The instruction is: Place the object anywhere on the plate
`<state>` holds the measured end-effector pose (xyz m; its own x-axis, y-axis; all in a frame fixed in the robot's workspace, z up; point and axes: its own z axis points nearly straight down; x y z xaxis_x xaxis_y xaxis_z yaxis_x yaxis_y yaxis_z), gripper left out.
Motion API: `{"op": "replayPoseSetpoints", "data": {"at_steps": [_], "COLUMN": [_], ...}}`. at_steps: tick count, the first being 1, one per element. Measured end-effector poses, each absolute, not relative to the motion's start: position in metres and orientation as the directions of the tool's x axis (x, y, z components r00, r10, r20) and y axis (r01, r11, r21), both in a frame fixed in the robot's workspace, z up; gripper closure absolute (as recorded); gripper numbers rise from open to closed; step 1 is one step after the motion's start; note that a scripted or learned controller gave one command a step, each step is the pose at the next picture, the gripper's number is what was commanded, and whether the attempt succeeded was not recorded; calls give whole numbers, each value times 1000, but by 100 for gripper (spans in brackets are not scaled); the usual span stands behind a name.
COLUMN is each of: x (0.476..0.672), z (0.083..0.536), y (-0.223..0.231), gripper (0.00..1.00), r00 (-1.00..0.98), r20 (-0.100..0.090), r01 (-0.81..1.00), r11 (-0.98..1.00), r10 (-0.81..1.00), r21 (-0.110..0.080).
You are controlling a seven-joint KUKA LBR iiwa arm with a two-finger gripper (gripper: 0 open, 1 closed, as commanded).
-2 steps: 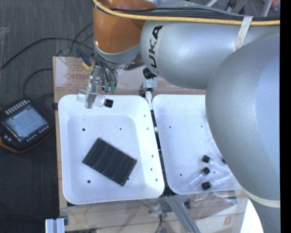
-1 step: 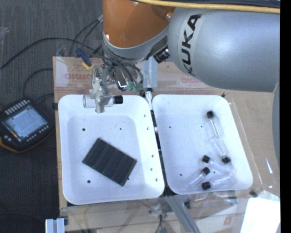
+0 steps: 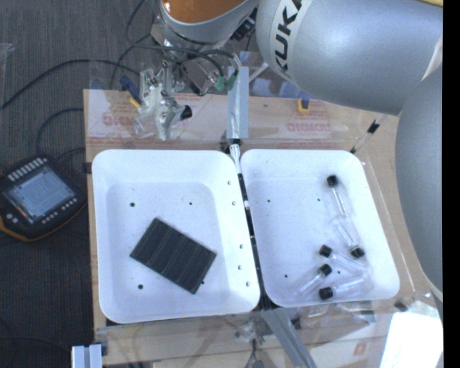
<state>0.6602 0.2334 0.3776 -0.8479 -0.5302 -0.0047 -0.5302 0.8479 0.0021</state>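
Dark plate (image 3: 173, 256) lies in left bin (image 3: 108, 215).

Arm (image 3: 345, 50) cropped at top edge.

— What do we see of the arm (image 3: 359, 54) itself?

— We see a thick, rounded shell in smooth silver-grey, glossy where the light falls on it. Dark block letters run along it; we can read "KU" before the edge cuts them off.

— And nearer the wrist?

— We see an orange band (image 3: 198, 11) with a pale grey ring beneath it. Black cables (image 3: 205, 61) loop out below that, beside a green connector. The end effector (image 3: 162, 108) looks like clear and metallic parts, with a small black knob at its side.
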Motion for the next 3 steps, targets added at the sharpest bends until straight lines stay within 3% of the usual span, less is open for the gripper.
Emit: {"op": "replayPoseSetpoints", "data": {"at_steps": [1, 3], "x": [669, 671], "z": [435, 454], "y": [234, 236], "gripper": [100, 100], "r00": [-495, -498], "r20": [-7, -23], "r01": [-869, -867], "r11": [495, 498], "r10": [-869, -867], "r21": [1, 6]}}
